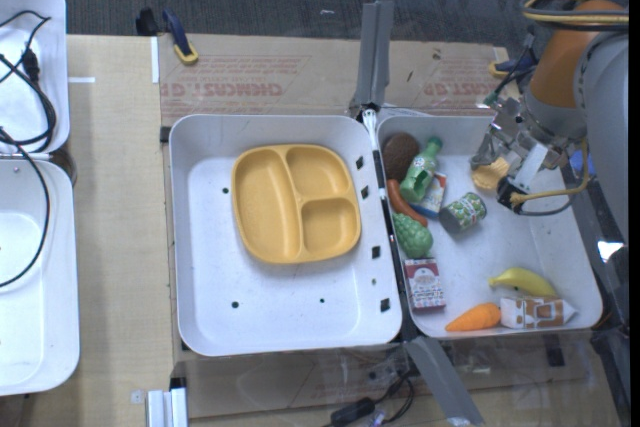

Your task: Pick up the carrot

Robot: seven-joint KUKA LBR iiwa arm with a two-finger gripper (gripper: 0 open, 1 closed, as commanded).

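Observation:
The carrot (472,317), small and orange, lies near the front edge of the right bin (560,245), just left of a white and brown carton (540,312). My gripper (497,155) hangs over the bin's back right area, far behind the carrot. It is just above a tan item (488,178). The grey arm with its orange band (570,65) reaches in from the right.
Also in the right bin are a banana (522,281), a red box (425,283), a green lumpy toy (413,235), a green can (462,212), a green bottle (422,168) and a brown ball (400,153). In the left bin (200,255) is a yellow divided plate (297,203).

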